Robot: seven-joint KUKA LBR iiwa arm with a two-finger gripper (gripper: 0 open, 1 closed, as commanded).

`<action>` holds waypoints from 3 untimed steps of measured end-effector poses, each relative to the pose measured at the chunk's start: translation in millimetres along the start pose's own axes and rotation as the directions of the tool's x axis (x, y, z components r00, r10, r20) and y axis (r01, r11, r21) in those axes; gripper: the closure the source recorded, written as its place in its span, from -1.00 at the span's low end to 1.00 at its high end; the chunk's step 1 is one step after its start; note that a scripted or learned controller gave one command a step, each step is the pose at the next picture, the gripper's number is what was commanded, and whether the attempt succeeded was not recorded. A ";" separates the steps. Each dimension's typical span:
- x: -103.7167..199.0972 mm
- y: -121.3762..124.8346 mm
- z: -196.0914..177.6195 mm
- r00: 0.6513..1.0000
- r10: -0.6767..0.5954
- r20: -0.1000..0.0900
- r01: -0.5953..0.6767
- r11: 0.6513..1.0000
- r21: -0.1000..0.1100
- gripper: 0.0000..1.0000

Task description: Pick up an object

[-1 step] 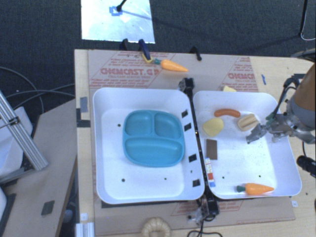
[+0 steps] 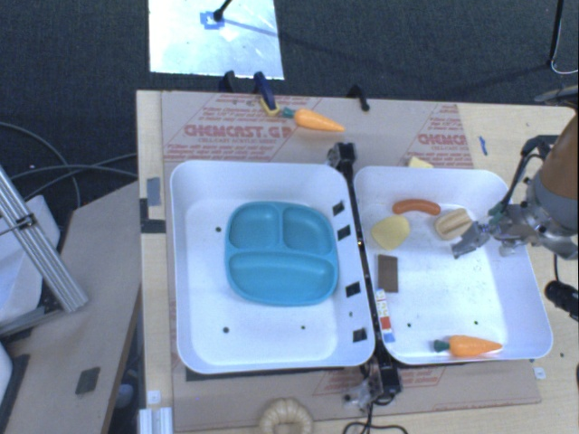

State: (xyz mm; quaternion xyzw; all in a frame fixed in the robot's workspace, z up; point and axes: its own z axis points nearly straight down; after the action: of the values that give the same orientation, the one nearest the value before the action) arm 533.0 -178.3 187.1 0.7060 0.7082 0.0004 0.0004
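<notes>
I see left bin holding blue divided plate, centred. Carrot on bench above bins, tip pointing left. Right bin holds sausage, long axis left-right, near back wall; yellow chip just below it; brown block; bread roll beside sausage; second carrot at front, tip pointing right. Gripper over right bin, just right of roll, fingers spread, nothing between them.
</notes>
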 end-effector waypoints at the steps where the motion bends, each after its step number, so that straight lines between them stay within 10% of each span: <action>1: -0.5 0.2 62.9 1.000 0.002 -0.001 -0.002 1.000 0.004 -1.00; 2: 0.0 0.5 104.4 1.000 0.002 -0.001 -0.002 1.000 0.002 -1.00; 3: -0.5 1.7 91.8 1.000 0.001 0.001 -0.001 1.000 -0.003 1.00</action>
State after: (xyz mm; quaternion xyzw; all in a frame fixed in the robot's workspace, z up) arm 534.8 -178.9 95.3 0.7065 0.7077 0.0010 0.0017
